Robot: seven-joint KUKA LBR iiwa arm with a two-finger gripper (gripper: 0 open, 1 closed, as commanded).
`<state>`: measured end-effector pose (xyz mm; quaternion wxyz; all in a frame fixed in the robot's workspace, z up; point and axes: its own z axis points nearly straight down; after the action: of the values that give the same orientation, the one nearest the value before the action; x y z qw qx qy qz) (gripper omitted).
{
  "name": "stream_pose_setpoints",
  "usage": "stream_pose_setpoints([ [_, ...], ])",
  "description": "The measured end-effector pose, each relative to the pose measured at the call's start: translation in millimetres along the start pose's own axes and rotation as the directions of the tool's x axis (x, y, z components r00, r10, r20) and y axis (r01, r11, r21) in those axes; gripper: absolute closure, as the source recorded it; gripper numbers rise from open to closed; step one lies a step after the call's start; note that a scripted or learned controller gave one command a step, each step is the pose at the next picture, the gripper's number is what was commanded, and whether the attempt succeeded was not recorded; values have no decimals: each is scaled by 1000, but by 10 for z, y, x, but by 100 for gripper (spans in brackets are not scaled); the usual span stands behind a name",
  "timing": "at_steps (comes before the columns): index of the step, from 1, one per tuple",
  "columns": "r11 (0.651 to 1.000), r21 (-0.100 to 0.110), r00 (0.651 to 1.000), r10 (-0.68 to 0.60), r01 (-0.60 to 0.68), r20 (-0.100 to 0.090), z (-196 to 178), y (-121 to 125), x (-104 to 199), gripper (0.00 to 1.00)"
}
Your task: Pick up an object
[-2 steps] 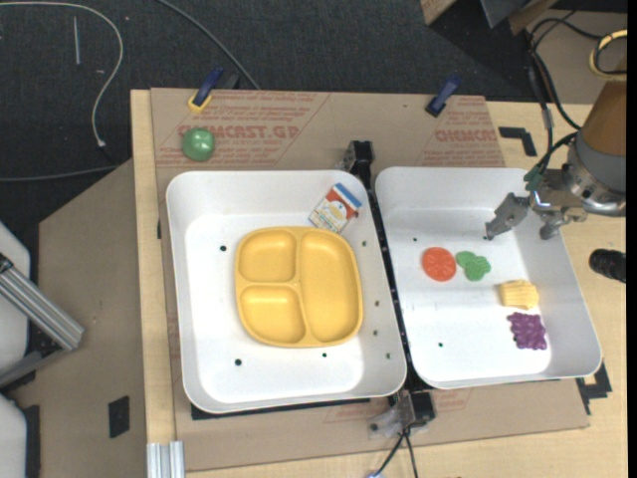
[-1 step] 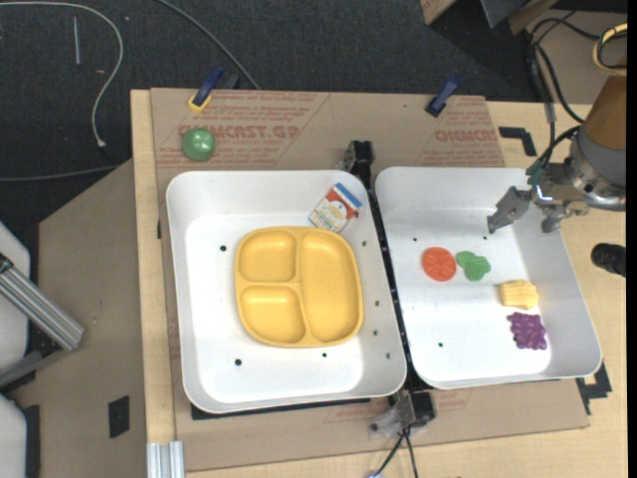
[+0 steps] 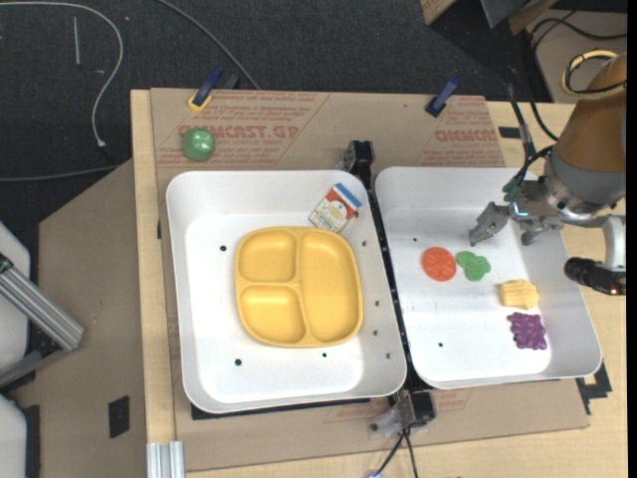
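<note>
1. Orange tomato (image 3: 438,264) lies loose in the right bin (image 3: 438,361), touching the green piece (image 3: 474,266), so either can be grasped.
2. Gripper (image 3: 512,225) hovers just beyond them, fingers spread wide, holding nothing, apparently lining up a descent.

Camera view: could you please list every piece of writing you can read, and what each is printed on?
"CAST" with more faint red letters, not surely readable: cardboard sheet, printed again at its right end.
Small carton: its label is too small to read.
</note>
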<state>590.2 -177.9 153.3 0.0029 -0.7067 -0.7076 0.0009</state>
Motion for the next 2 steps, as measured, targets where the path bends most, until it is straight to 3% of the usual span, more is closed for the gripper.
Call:
stream_pose_setpoints([
  [1, 1000, 2, 1000, 1, -1, -1, 627, -16, 57, 0],
  [2, 1000, -5, 1000, 1, -1, 2, 664, -4, 54, 0],
])
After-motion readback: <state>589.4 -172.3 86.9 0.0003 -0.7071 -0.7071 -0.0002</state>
